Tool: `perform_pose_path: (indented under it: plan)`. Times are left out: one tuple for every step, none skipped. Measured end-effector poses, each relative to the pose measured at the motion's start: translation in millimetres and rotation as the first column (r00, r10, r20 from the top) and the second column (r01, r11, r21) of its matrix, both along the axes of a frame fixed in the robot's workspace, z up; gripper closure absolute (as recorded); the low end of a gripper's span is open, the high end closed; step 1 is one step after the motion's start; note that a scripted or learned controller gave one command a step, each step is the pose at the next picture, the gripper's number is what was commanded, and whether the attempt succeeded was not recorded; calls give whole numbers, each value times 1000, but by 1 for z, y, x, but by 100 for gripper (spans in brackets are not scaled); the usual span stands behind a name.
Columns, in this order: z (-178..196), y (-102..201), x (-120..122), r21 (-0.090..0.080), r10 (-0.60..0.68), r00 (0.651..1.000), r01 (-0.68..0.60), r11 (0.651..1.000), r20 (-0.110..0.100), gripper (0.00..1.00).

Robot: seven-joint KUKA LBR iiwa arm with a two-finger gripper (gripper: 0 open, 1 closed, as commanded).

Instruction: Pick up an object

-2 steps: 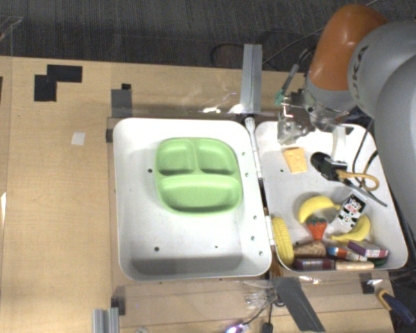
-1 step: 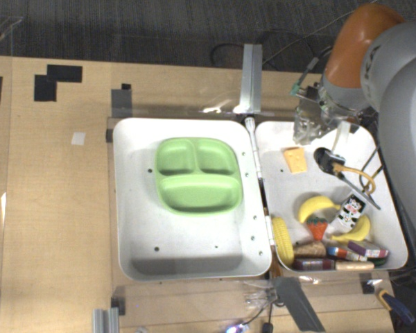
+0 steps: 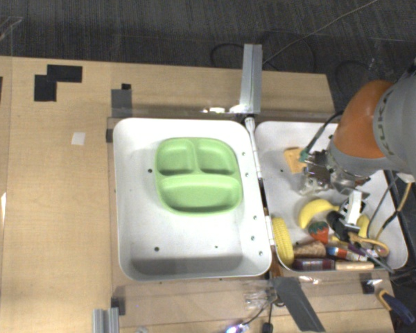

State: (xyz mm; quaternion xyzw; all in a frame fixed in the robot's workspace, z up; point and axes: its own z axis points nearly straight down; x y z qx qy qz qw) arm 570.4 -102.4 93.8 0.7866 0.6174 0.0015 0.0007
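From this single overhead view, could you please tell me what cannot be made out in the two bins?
- The gripper: the arm's own wrist hides its fingers, so open or shut cannot be told.
- The banana: its right end runs under the gripper's parts.
- The heap at the right bin's near edge, beside the corn cob: items overlap and are too small to name.
- The small orange item: too blurred to identify.

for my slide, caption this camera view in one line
KUKA arm's gripper poised over the cluttered right bin above a banana; green divided tray sits in the left bin.
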Motion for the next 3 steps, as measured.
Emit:
perform_pose_path:
  plan:
    - [0,0,0,0,0,1000,0,1000,0,0]
    - [0,0,0,0,0,1000,0,1000,0,0]
    - [-3,-10,-40,-4,105,994,-105,994,17,0]
